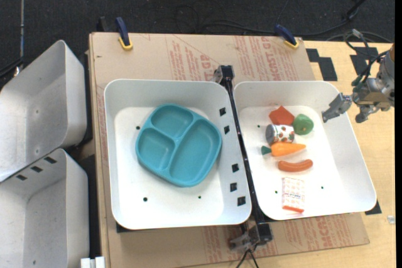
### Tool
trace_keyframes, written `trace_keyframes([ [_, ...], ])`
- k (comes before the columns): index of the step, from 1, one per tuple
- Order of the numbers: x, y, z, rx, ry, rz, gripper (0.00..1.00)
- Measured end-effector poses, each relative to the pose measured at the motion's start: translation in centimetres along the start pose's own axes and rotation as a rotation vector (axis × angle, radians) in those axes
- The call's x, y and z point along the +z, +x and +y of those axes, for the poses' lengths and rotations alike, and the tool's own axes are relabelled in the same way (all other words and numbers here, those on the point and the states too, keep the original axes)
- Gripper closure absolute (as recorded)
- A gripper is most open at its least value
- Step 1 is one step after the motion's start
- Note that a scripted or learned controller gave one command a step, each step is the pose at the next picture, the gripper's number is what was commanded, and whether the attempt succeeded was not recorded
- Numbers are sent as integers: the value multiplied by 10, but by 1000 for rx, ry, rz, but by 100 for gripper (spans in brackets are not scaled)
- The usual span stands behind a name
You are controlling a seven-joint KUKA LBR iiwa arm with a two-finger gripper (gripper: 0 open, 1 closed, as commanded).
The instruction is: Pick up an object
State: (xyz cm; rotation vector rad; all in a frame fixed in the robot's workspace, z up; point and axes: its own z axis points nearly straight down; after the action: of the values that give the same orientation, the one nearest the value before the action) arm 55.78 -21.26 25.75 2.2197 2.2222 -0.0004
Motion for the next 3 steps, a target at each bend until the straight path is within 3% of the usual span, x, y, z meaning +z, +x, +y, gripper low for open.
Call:
trace_keyframes([
  [3,159,13,11,1,4,2,0],
])
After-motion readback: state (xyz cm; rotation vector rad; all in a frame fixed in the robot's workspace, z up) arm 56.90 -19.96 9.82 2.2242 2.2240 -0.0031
